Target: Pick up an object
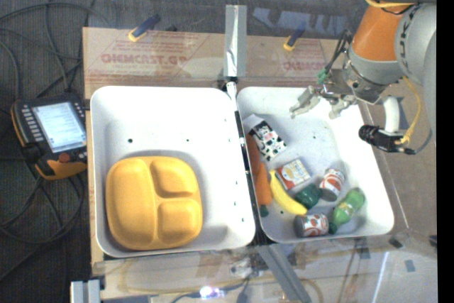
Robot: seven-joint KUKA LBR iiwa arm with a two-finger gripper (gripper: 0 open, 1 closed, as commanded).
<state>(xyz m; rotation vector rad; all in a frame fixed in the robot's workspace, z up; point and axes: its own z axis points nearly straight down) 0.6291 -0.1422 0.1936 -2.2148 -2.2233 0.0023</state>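
A pendant (51, 130) lay on the floor left of the bench. The left bin (170, 110) held a yellow tray (154, 202). In the right bin (316, 135), from its left wall rightward, lay a carrot (259, 179), a spotted box (267, 140), a banana (286, 198), a small carton (294, 172), two cans (331, 183) and a green bottle (347, 207). The gripper (320, 101) hovered over the right bin's far edge, fingers spread wide, gripping nothing, well apart from the objects.
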